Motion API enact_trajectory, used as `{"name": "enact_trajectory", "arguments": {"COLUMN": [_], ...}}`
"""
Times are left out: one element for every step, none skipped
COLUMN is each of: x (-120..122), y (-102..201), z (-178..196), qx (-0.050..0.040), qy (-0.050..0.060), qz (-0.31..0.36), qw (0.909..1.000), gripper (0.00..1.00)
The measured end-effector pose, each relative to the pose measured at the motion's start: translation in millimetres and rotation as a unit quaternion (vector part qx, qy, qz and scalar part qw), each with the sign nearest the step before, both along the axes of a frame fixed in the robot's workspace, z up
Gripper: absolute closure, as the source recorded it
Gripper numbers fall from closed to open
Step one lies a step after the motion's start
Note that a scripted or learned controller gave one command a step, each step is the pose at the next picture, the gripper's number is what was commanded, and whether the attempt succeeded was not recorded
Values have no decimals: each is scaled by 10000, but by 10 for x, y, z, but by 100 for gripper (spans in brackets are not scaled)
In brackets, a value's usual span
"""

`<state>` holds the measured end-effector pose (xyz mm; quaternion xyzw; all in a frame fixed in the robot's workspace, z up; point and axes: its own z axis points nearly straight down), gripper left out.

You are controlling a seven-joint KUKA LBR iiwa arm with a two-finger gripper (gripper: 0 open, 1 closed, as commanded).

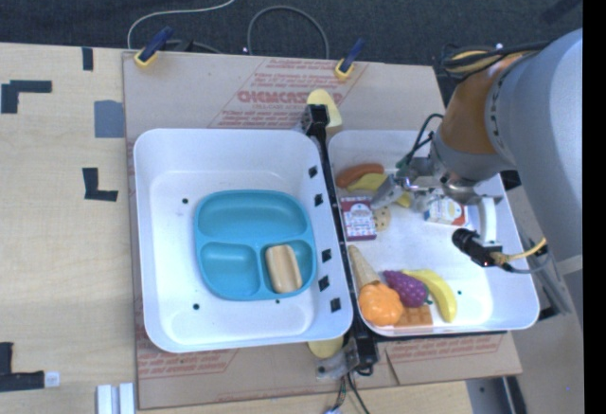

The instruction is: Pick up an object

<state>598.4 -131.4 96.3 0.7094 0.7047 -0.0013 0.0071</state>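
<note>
My gripper (396,193) hangs low over the back of the right bin (502,308), beside a red and orange hot dog (360,176) and a yellow piece (404,199). A small red box (358,218) lies just left of it. Toward the front of this bin lie an ice cream cone (361,263), an orange (381,304), purple grapes (405,287), a banana (438,293) and a brown cracker (415,315). Whether anything is in the gripper is hidden by the wrist.
The left bin (161,213) holds a blue divided plate (248,230) with a bread roll (282,268) in one compartment. A black divider (327,204) runs between the bins. The grey arm with its orange band (469,118) covers the right bin's far right corner.
</note>
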Motion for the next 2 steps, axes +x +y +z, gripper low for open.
{"name": "enact_trajectory", "arguments": {"x": [480,478], "y": [214,261], "z": [-85,4], "qx": [-55,8], "qy": [66,46], "qz": [34,14], "qw": [10000,10000], "gripper": [0,100]}}
